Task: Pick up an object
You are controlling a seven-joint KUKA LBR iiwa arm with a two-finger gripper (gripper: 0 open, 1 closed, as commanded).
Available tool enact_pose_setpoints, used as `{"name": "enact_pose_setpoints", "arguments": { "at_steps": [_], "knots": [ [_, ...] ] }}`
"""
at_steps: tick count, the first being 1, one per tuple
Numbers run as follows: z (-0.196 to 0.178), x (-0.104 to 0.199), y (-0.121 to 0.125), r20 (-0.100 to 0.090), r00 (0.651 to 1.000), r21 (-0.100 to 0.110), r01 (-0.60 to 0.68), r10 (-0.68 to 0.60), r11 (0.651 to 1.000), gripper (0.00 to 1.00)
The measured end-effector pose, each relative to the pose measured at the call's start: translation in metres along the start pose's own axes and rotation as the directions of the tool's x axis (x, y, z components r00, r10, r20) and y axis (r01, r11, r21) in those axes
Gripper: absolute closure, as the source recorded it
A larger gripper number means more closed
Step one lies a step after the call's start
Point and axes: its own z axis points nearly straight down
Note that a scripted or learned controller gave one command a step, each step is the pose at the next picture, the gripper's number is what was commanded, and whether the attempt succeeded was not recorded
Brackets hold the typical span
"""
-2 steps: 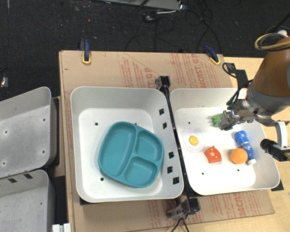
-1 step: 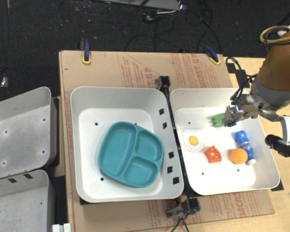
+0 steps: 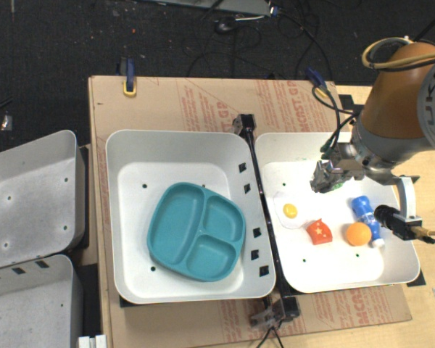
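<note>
White plastic of the right bin carries every candidate untouched — fried egg, red piece, orange ball, blue bottle — while my gripper hangs near its back edge, grasp unreadable, nothing lifted yet.

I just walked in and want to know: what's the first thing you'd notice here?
Probably the big teal plate with three sections, lying alone in the left bin. Next, the bright toys in the right bin: a fried egg, a red piece, an orange ball, with the gripper above them.
</note>
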Motion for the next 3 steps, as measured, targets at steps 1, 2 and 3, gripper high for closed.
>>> {"name": "enact_pose_setpoints", "arguments": {
  "at_steps": [1, 2, 3],
  "knots": [
    [0.002, 0.063, 0.002, 0.0, 1.0, 0.002, 0.001, -0.001, 1.0, 1.0],
    [0.009, 0.121, 0.001, 0.0, 1.0, 0.002, 0.0, 0.0, 1.0, 1.0],
    [-0.003, 0.181, -0.013, 0.0, 1.0, 0.0, 0.002, -0.002, 1.0, 1.0]
  ]
}}
